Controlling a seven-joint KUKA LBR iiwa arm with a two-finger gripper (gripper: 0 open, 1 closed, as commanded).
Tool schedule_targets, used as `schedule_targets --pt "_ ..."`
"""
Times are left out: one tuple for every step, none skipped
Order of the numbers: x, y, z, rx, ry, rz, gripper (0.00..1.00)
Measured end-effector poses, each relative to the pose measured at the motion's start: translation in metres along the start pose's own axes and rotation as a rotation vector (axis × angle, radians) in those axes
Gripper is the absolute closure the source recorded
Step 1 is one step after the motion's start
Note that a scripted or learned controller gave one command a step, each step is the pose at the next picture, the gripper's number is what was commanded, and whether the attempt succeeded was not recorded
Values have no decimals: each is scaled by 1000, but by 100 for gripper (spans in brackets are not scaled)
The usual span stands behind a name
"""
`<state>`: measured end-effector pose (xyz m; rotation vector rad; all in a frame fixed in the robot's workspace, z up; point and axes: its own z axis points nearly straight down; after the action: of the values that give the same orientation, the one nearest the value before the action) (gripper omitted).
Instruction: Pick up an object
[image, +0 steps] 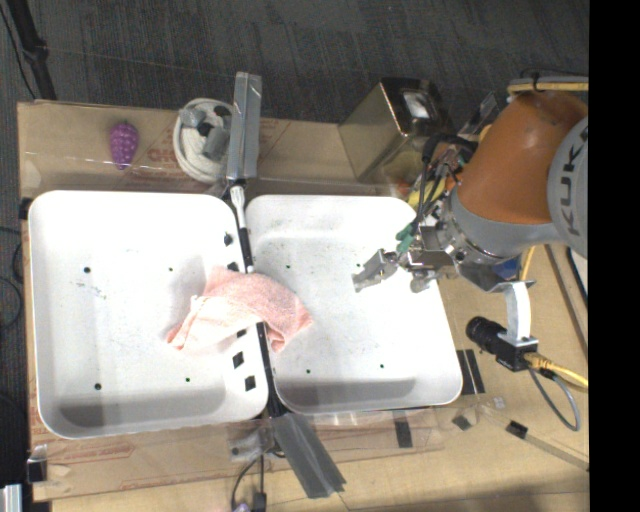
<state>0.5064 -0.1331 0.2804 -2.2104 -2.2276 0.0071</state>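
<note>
A soft pink cloth (243, 310), crumpled and faintly ribbed like terry, lies draped over the divider between the two bins, most of it bunched in the left bin (120, 310) and one rounded fold spilling onto the floor of the right bin (350, 330). Both bins are shallow, smooth white plastic with rounded corners and a few dark dots on their floors, and the right one is speckled with fine grit. The arm (520, 170) comes in from the right, a glossy orange band over a grey wrist, with a tangle of thin wires beside it. Its end effector (372, 271) is small, metallic and grey, and hovers over the upper middle of the right bin; it looks slightly parted with nothing between its fingers, though at this size the gap is hard to judge. The cloth sits well apart from it, down and to the left, across the open floor of the right bin. Beyond the bins, on the brown cardboard-like top of the counter (80, 140), rest a small knobbly purple object (123, 143), a coil of white cord (203, 135) and a dull brass-coloured box (392, 125).
</note>
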Motion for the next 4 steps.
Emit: schedule_targets --pt "21 31 172 2 1 -3 0" --pt "42 86 191 -3 -1 -142 0" --pt "42 85 184 0 -2 -146 100" --pt "42 85 183 0 -2 -146 0"
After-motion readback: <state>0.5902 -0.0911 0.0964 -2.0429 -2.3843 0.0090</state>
